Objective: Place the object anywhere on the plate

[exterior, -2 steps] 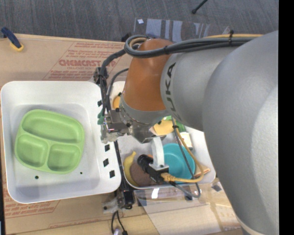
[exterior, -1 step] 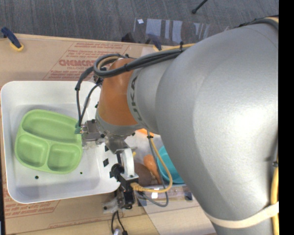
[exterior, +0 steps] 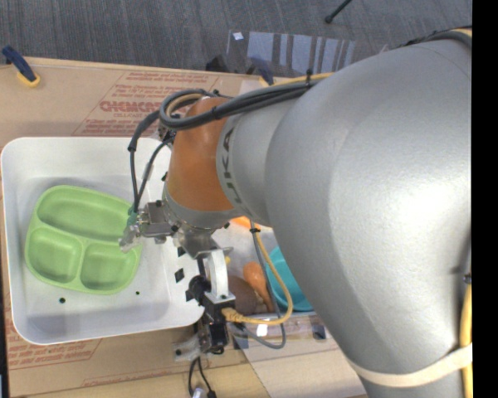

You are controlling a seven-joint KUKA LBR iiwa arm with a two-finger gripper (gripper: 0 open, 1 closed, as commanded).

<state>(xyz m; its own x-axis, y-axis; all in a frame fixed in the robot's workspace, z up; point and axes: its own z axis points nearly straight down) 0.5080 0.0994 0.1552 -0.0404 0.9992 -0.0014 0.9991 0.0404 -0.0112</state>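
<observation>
A light green plate (exterior: pixel 70 214) with three compartments lies in the left part of the left white bin (exterior: pixel 41 326). My gripper (exterior: pixel 135 227) hangs right at the plate's right rim, seen from above under the orange wrist band. Nothing held shows from this angle. In the right bin, mostly hidden under my arm, lie an orange rounded object (exterior: pixel 256 274), a brown one (exterior: pixel 244 295) and a teal piece (exterior: pixel 284 279).
My large grey arm (exterior: pixel 357 206) covers nearly all of the right bin. Brown cardboard (exterior: pixel 116 98) lies under the bins. A blue and yellow clamp (exterior: pixel 21 67) sits at the far left corner. Small dark specks dot the left bin's floor.
</observation>
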